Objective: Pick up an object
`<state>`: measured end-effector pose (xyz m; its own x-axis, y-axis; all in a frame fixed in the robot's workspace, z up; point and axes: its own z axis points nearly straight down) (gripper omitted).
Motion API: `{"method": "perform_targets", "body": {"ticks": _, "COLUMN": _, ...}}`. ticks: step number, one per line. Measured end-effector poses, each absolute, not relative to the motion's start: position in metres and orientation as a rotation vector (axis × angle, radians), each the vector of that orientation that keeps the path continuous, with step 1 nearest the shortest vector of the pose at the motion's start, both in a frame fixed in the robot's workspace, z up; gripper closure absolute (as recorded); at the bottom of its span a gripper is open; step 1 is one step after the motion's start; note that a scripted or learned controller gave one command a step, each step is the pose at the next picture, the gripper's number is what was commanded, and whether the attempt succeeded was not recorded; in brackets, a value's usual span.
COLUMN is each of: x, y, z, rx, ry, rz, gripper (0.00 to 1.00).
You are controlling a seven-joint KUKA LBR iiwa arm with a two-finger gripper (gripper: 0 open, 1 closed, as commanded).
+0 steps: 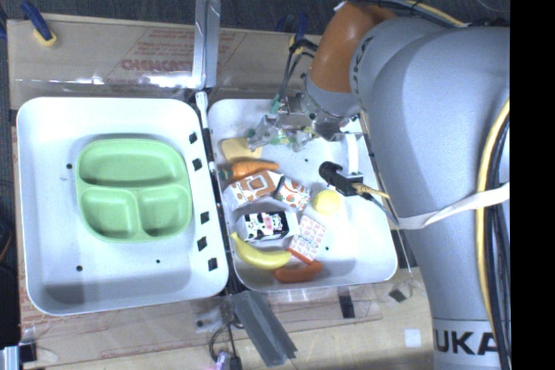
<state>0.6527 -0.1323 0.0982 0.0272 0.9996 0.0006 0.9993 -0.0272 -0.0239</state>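
Note:
The right bin point(368, 251) holds several small items. A pale yellow piece point(234, 149) and an orange carrot point(251, 169) lie near its left wall. Below them sit an orange-and-white carton point(256, 185), a red-and-white packet point(294, 195) and a yellow lemon point(328, 202). Nearer the front are a black-and-white cow-print box point(263, 225), a banana point(260, 256), a red patterned card point(308, 238) and a red sausage-like piece point(297, 273). My gripper point(276, 131) hangs low over the bin's far part, just above and to the right of the pale yellow piece. I see nothing held in it.
The left bin point(43, 186) holds a green divided tray point(134, 186). A metal divider point(206, 39) stands between the bins at the back. My grey arm point(434, 143) covers the right bin's right side.

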Motion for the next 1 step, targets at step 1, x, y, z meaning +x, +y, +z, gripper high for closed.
{"method": "perform_targets", "body": {"ticks": 1, "x": 0.6524, "y": -0.131, "z": 0.1077, "rx": -2.23, "ry": -2.184, "rz": 0.03, "gripper": 1.0}}
